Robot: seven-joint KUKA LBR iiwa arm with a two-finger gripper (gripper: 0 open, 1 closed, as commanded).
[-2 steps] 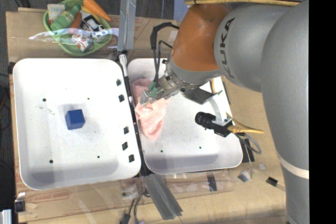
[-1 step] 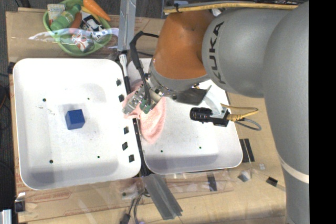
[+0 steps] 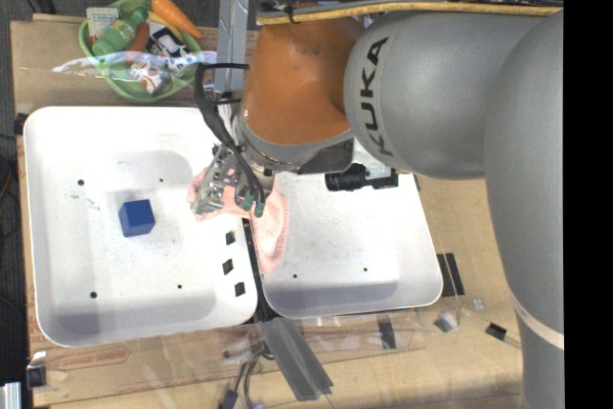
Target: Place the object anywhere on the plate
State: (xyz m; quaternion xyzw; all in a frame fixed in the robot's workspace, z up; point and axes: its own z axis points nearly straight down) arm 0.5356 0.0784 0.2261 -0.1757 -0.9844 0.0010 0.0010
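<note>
now my hand (image 3: 233,192) hangs over seam between bins, grip state unclear. blue cube (image 3: 137,217) sits in left bin (image 3: 57,148). pink plate (image 3: 273,227) underneath; approach cube squarely.

My own arm (image 3: 421,101) takes up most of the right bin (image 3: 383,283), its orange band (image 3: 292,81) hanging over the bin's far edge, so I see open white floor there only along the near side. My gripper (image 3: 233,192) sits right over the ridge where the two bins meet, with a pink plate (image 3: 273,225) lying across that ridge beneath it — a crowded spot. The left bin (image 3: 57,168) gives far more room: a blue cube (image 3: 137,216) stands alone near its middle, well apart from every wall. Beyond that bin's far edge a green bowl (image 3: 139,81) heaped with toys blocks the bench.
</note>
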